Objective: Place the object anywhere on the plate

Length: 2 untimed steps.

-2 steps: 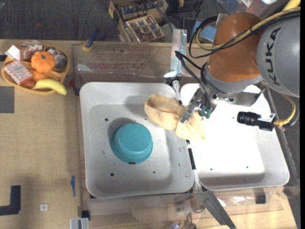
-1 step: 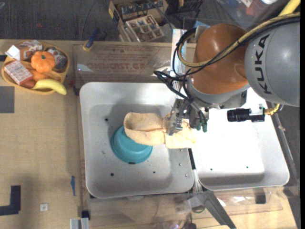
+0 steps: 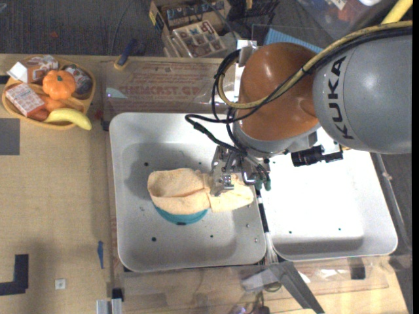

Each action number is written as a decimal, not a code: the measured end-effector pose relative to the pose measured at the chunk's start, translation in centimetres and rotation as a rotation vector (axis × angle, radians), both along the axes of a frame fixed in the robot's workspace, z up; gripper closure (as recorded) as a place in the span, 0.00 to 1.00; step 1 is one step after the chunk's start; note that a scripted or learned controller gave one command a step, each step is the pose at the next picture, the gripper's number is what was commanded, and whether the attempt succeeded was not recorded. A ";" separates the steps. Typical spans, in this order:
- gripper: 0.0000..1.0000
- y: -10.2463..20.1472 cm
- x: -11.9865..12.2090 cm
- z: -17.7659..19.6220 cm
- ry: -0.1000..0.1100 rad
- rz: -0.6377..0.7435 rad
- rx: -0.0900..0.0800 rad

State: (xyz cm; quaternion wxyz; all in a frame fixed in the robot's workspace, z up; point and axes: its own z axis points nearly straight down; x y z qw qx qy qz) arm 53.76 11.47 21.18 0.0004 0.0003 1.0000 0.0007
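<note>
Over the left bin (image 3: 131,241), my end effector (image 3: 230,178) hung at the right end of a pale yellow object (image 3: 196,191); its grip I could not tell. That object's long axis ran leftward across the blue plate (image 3: 180,216).

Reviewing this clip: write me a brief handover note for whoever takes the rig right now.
Gripper: low in the left bin, at the right end of the cloth; finger state unclear.
Cloth: cream, draped over the blue plate, its right end trailing onto the bin floor.
Right bin: beside it.
Done: cloth lies largely on the plate.
Left: confirm the gripper has let go, then lift the arm away.
</note>
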 end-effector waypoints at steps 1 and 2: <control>1.00 5.0 -1.4 0.9 -0.005 0.005 0.001; 0.00 4.9 -1.3 0.9 -0.005 0.005 0.001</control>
